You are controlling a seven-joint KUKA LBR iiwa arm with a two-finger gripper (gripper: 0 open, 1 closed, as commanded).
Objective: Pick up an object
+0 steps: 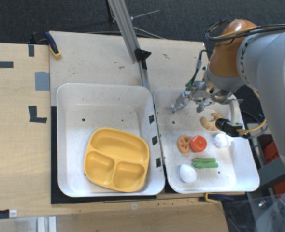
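- In the right bin [244, 178], the far right corner sits beneath the grey arm [258, 57], whose orange band and bulky wrist cover that part of the rim.
- The jaws [186, 99] hang over the far left part of this bin; they are small and dark against the metal, and I cannot tell whether they are apart or together. Nothing can be seen between them.
- A tan croissant-shaped piece [210, 122] lies just right of and nearer than the jaws, partly crossed by a black cable.
- Further toward the near side lie an orange pretzel-like ring [183, 144] touching a red tomato [198, 143], with a white rounded lump [222, 140] to their right.
- A green bean pod [205, 163], long and flat, and a smooth white egg [187, 173] lie nearest the front, well apart from the jaws.
- The left bin [75, 105] holds a glossy yellow tray [116, 159] with three compartments and rounded corners.
- Both bins rest on a pale, scuffed table [94, 57].
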